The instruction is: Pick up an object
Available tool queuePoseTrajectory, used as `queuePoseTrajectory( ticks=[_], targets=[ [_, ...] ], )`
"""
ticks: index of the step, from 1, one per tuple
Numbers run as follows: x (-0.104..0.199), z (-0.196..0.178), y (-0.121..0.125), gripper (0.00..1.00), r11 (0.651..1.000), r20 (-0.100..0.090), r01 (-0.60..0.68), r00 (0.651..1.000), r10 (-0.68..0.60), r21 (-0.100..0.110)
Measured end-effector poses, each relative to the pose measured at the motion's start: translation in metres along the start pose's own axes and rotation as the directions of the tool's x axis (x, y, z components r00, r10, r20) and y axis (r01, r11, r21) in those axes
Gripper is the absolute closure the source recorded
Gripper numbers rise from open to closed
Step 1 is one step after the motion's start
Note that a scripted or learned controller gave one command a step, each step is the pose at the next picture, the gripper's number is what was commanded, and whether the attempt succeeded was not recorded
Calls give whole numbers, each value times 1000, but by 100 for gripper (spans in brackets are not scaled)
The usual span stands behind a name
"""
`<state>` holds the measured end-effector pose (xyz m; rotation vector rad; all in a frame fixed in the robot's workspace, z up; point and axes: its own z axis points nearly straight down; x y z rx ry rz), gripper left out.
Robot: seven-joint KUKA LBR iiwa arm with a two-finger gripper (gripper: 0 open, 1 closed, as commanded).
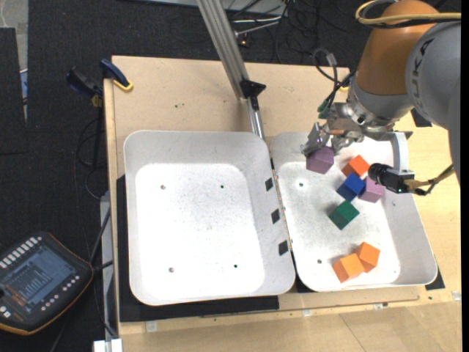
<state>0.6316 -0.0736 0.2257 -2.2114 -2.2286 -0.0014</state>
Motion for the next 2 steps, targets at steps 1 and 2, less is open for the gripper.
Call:
queuePoseTrajectory(
  ticks=[1, 2],
  targets=[
    [46, -6, 3, 100, 1000, 0, 0, 1000, 0, -1],
    [95, 2, -3, 100, 1000, 0, 0, 1000, 0, 2]
  ],
)
